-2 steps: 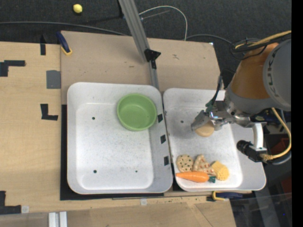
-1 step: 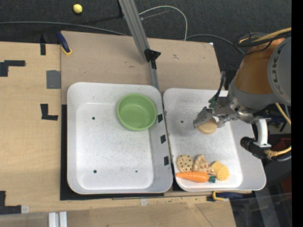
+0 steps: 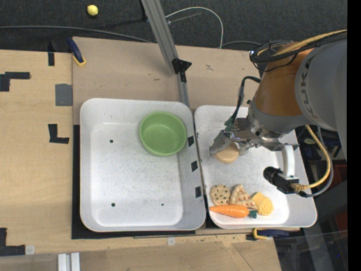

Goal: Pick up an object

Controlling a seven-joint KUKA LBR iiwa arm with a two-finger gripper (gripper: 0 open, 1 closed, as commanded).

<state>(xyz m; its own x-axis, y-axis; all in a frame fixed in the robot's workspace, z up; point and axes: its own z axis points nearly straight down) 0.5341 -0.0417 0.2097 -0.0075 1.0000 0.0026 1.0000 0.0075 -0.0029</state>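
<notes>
Reaching Into the Right Bin, Gripper Over a Pale Round Object

Hanging over the right bin (image 3: 302, 210), the grey arm with its orange band (image 3: 279, 92) comes in from the right side of the camera view and puts its gripper (image 3: 225, 148) low above the bin floor. A pale tan round object (image 3: 228, 156) sits directly at the gripper's tip, touching or nearly touching it. From this slanted view above, whether the pincer is spread or pressed together cannot be told, nor whether the tan object is actually caught in it.

Taking that tan object as the landmark: nearer the front edge of the same bin lies a small cluster of toy food. A round waffle-patterned cookie (image 3: 219, 194) is closest, with a pale pretzel-like piece (image 3: 239, 195) just beside it and a yellow corn piece (image 3: 263, 204) further right. An orange carrot (image 3: 230, 210) lies lengthwise in front of these three, touching or almost touching them.

Left of the tan object, across the wall between the bins, the left bin (image 3: 113, 174) holds a green bowl (image 3: 163, 133), upright, near its back right corner. A grey pole (image 3: 161, 30) rises behind the bins.
</notes>
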